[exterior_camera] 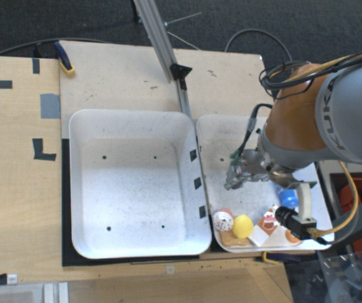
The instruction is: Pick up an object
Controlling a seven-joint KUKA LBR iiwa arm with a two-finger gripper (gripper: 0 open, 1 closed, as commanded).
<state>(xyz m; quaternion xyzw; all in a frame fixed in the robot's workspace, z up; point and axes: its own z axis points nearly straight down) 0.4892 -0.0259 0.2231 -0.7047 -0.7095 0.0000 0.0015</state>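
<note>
- Nearest, against the near wall of the right bin (219, 141): a tight cluster of small things. White patterned ball (223, 220) touches the yellow ball (243, 225), with a tan piece (230, 238) under both. A red-and-white thing (269, 220) lies just beside them to the right, and a blue thing (287, 199) a little farther in.
- Gripper (233, 180): hangs above bare bin floor just beyond the two balls, apart from every item. Nothing seen in its grasp. Cannot tell from this angle how wide it stands.
- Step in hand (judgement): approach. No object taken yet.
- Next move calls for a shift toward the near wall, then a straight descent on one item. Yellow ball looks the clearest target. It is round and crowded by its neighbours and the wall, so it may roll or be nudged aside.
- Left bin (137, 182): alongside, rims touching.
- Farthest: metal rail (157, 33) slanting across the bench, and a yellow-and-blue clamp (64, 58) at the far left.
</note>
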